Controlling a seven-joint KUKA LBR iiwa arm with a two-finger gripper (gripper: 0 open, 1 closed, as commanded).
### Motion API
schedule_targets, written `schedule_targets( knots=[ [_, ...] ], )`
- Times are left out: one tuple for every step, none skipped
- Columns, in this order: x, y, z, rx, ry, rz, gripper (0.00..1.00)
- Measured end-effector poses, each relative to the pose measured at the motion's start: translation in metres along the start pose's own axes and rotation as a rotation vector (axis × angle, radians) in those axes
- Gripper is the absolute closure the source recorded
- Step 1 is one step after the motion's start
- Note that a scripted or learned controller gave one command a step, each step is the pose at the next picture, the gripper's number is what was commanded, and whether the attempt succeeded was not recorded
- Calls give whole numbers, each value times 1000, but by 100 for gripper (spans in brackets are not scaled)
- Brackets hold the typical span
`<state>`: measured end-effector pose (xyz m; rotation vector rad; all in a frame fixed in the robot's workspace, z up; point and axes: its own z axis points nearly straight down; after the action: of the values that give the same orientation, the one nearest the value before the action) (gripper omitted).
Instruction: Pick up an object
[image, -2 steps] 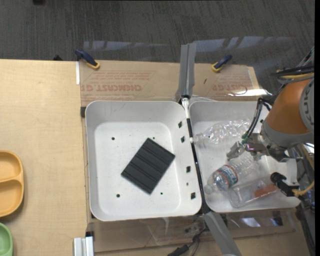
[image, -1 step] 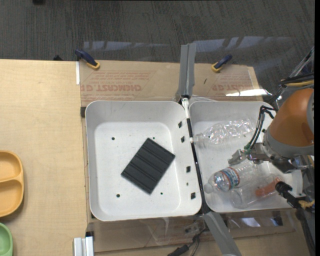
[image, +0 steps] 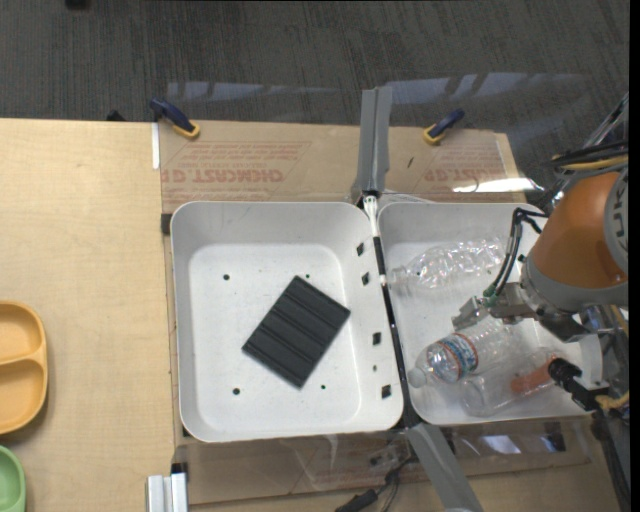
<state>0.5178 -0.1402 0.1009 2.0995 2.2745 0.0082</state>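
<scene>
A black ridged rectangular pad (image: 297, 331) lies flat and askew in the middle of the left bin (image: 181, 300). The right bin (image: 440, 216) holds a crumpled clear plastic bottle (image: 455, 261) near its back. A second clear bottle with a blue label (image: 455, 357) lies near its front. A small orange-red item (image: 530, 381) lies at the front right. My gripper (image: 485, 310) hangs low over the right bin, just above and to the right of the labelled bottle, under the arm's orange band (image: 583, 243). Nothing visibly sits in its grasp.
A yellow divided tray (image: 18, 365) and a green dish (image: 8, 482) sit at the far left of the wooden bench. Cardboard (image: 240, 165) lies behind the bins, held by two clamps (image: 175, 118) (image: 443, 124). A raised divider (image: 378, 270) separates the bins.
</scene>
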Motion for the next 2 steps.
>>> schedule_targets(
  knots=[
    [3, 28, 9, 28, 28, -132, 0],
    [42, -21, -4, -17, 19, -250, 0]
  ],
)
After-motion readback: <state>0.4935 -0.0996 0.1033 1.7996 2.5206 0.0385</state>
